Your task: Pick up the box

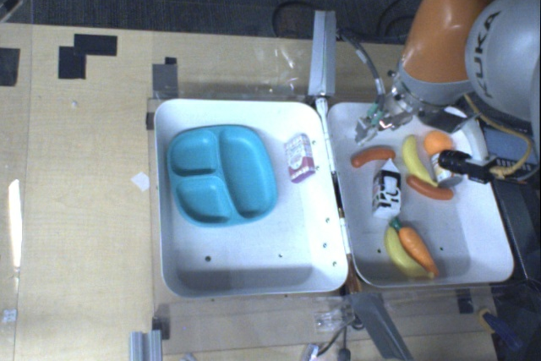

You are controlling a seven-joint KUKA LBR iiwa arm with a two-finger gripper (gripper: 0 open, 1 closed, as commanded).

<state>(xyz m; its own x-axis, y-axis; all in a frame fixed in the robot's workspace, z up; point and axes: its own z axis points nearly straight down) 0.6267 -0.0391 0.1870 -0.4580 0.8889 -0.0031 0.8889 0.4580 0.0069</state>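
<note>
Box (299,157): small, flat, white with red-purple print, lying tilted in the left bin (254,266), near its right wall, just right of the blue divided plate (222,173), not touching it. Gripper (373,124) over the upper left corner of the right bin (473,258), well apart from the box, nothing between the fingers; can't tell if they're spread or closed. Right bin contents: two sausages (372,155) (429,187), banana (412,158), orange (438,143), black-and-white carton (388,191), a second banana (397,249) with a carrot (417,248) on it. Tan tabletop (76,182) around the bins.
</note>
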